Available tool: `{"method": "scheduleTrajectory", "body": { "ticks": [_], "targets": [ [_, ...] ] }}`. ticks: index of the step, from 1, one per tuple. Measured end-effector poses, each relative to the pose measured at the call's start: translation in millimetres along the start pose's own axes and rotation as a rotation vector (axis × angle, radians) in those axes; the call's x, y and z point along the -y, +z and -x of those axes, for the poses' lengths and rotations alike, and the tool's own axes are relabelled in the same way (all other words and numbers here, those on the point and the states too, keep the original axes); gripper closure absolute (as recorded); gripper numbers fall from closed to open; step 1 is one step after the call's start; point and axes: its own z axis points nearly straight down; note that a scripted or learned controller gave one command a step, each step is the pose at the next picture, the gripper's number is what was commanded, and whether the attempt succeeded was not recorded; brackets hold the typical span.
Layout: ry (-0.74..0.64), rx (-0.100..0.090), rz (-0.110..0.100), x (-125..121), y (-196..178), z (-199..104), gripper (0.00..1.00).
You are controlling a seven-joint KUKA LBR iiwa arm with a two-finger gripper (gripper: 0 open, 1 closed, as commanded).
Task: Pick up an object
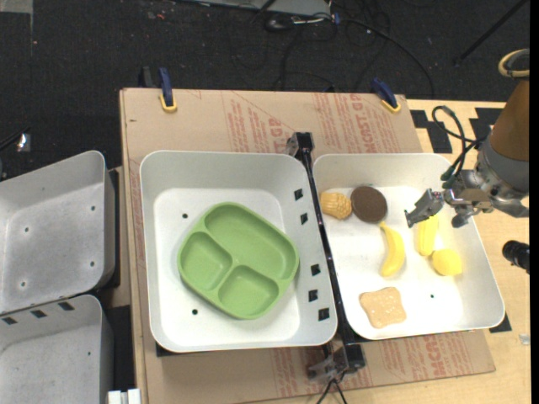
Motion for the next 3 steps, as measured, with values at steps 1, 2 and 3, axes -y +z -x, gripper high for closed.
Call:
{"method": "scheduleTrajectory", "body": {
  "ticks": [1,2,3],
  "targets": [
    [-0.004,0.002,0.013,-2.7,-7.5,-0.8,0.0],
    [-0.003,0.001,0.01,-7.9,37.6,-5.3,0.0],
    [-0.001,0.001,0.008,-1.3,97.6,-0.1,0.0]
  ]
}}
